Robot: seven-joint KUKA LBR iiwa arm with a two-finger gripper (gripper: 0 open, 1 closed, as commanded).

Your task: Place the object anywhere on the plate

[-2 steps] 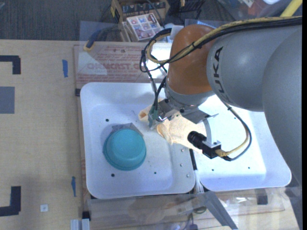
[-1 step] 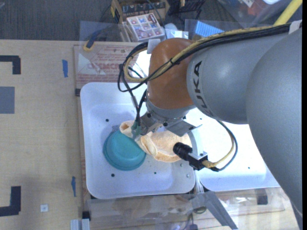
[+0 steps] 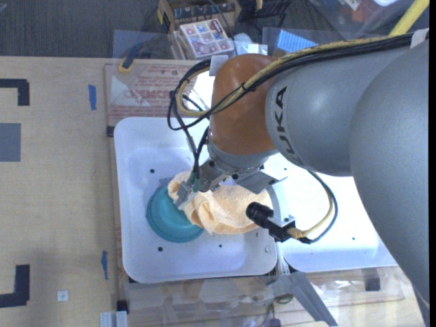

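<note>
A teal plate (image 3: 167,222) lies in the left white bin (image 3: 136,155), towards its front left. A crumpled yellow-orange cloth (image 3: 223,211) lies beside the plate on its right, and its left edge overlaps the plate's rim. My gripper (image 3: 188,189) is low over that left edge of the cloth, just above the plate's upper right rim. The orange band and wrist hang directly above and hide the back part of the cloth.
The right white bin (image 3: 340,247) is mostly covered by the grey arm. A black cylinder with a cable (image 3: 267,218) sticks out from the wrist over the cloth's right side. Cardboard and boxes (image 3: 201,33) lie behind the bins.
</note>
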